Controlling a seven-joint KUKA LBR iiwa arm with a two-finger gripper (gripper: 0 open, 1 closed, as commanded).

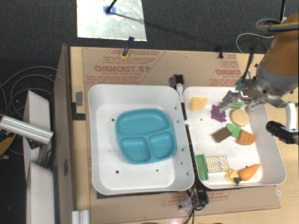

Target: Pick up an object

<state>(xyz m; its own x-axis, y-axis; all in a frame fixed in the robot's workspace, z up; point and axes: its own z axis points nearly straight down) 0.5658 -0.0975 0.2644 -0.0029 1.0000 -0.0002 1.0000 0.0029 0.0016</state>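
**Arm poised over the toy food**

The right shallow white bin [275, 169] holds small toys. The two-finger gripper [239, 98] hovers at twelve o'clock there — released, seemingly — above the round beige plastic cookie [240, 117]: light, stiff, slippery — pinch its edges.

Red "CHEMCAST GP" print, brown backing board [140, 64]
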